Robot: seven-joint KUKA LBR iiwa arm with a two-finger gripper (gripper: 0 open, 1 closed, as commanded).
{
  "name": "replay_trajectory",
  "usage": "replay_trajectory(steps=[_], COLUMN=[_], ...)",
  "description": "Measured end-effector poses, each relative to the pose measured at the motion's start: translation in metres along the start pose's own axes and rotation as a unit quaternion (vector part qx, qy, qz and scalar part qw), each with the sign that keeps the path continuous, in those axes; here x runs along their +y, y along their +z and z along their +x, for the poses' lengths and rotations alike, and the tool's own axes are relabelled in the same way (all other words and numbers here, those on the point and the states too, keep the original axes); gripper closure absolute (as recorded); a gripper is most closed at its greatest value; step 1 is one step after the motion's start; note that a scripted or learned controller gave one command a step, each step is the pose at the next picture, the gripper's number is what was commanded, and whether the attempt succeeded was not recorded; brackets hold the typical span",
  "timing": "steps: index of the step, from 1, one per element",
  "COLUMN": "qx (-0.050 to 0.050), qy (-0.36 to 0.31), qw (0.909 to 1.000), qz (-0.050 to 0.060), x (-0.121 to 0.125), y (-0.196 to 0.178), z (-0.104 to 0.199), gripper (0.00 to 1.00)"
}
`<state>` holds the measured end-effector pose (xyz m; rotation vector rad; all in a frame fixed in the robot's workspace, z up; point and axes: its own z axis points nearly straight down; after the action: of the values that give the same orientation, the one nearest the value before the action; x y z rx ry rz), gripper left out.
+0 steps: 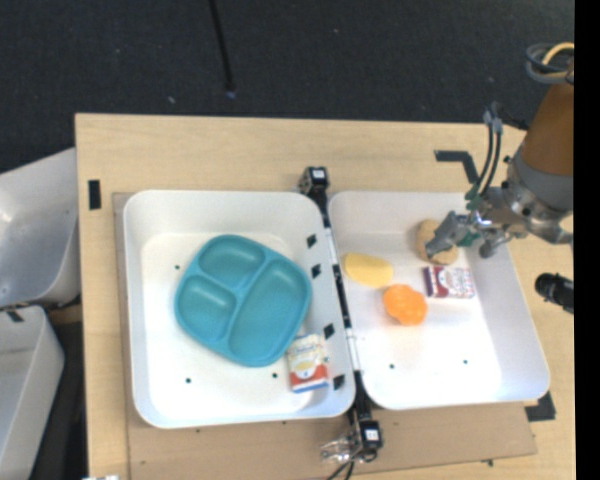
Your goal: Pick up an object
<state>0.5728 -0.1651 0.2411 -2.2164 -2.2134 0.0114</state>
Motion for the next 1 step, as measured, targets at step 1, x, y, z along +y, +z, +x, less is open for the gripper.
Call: replay_trajectory(steps=[1], qx=[-0.001], qy=[-0.002], qw=[1.0], qz=[-0.006], x=[0.0024], y=[-0.0072], z=[0.0003], gripper=[0.0])
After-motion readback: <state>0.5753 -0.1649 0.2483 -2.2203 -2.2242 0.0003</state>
